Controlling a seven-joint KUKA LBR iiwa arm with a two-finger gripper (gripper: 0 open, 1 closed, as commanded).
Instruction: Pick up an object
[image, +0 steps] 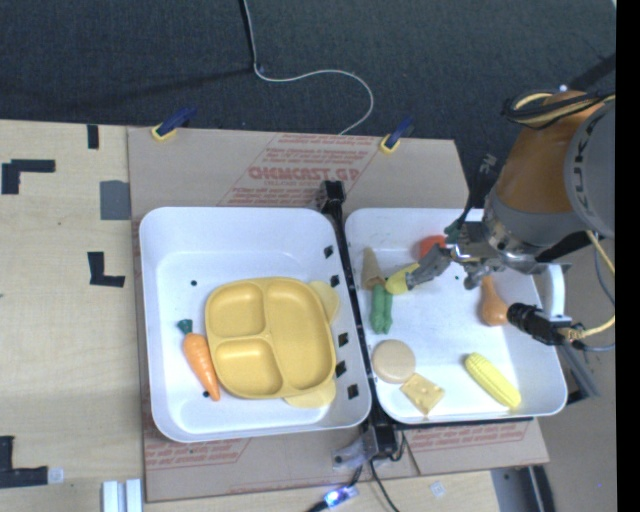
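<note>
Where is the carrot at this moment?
The carrot lies in the left bin, near its left wall, touching the yellow divided plate on the plate's left.

Left bin (160, 300): divided tray (270, 335), carrot (201, 363) at its left. Right bin (545, 395): corn (492, 380), cheese (422, 392), cucumber (381, 308).

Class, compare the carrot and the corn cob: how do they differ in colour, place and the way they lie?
The carrot is orange with a green top; the corn cob is yellow. The carrot lies in the left bin beside the yellow tray; the corn cob lies in the right bin. Both are long and lie slanted.
</note>
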